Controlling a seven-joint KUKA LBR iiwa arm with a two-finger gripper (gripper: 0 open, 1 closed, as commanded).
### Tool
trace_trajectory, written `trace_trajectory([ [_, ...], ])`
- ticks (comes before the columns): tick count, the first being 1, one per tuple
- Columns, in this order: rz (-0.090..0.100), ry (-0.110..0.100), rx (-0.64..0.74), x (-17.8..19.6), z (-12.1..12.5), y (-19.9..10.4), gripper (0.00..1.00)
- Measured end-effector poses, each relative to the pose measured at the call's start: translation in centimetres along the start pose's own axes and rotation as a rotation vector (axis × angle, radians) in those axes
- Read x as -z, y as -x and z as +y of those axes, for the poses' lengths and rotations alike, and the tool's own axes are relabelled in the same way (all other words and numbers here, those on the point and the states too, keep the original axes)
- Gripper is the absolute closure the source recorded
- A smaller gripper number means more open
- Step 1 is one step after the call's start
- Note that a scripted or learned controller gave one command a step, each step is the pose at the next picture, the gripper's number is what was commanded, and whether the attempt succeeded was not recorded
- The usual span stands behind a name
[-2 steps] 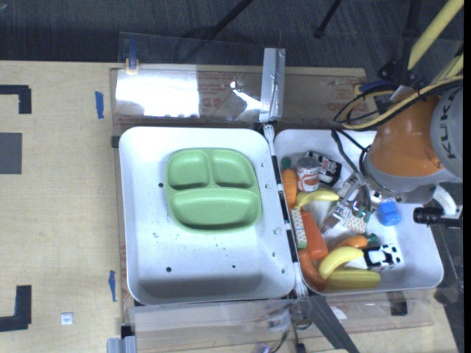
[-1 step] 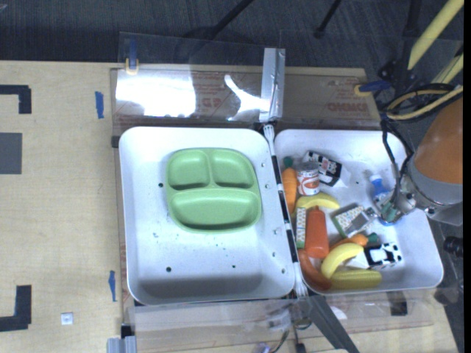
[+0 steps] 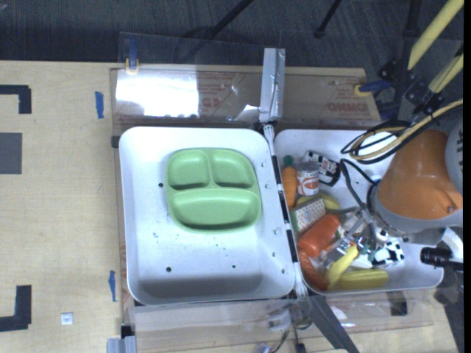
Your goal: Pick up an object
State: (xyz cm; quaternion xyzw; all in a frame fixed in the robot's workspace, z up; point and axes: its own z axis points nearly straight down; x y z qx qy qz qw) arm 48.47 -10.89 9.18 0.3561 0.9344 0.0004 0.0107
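The arm [image 3: 423, 175] reaches low into the right bin [image 3: 419, 276], with the gripper [image 3: 358, 230] down among the clutter near that bin's front left corner. From where I stand this looks like the grasp step: tool lowered into the pile, nothing lifted clear yet. The gripper's state I cannot tell; cables and the wrist hide it, and I see no item clearly pinched. Likely targets sit right at the tool: an orange pepper-like toy [image 3: 318, 235] just left of it, a yellow banana-shaped piece [image 3: 343, 262] just in front, a yellow-green long piece [image 3: 362, 278] nearer the bin's front wall. Further back in the right bin lie a carrot-like orange piece [image 3: 289, 184], a small can [image 3: 308, 183] with a red-and-white label, and a grater-like grey piece [image 3: 310, 211]. A black-and-white toy [image 3: 388, 254] sits right of the tool. The left bin [image 3: 147, 219] holds a green divided plate [image 3: 213, 188]. Next move probably needs a firm close on one item, then a straight lift without snagging neighbours. Can label is too small to read; faint reddish print on the cardboard [image 3: 346, 105] behind the right bin is not legible.
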Motion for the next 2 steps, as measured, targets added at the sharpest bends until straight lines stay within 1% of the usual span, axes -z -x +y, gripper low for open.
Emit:
trace_trajectory([
  [1, 0.004, 0.001, -0.083, -0.1, 3.2, 5.1, 0.00],
  [2, -0.009, 0.006, -0.088, 1.1, 3.2, 5.5, 1.00],
])
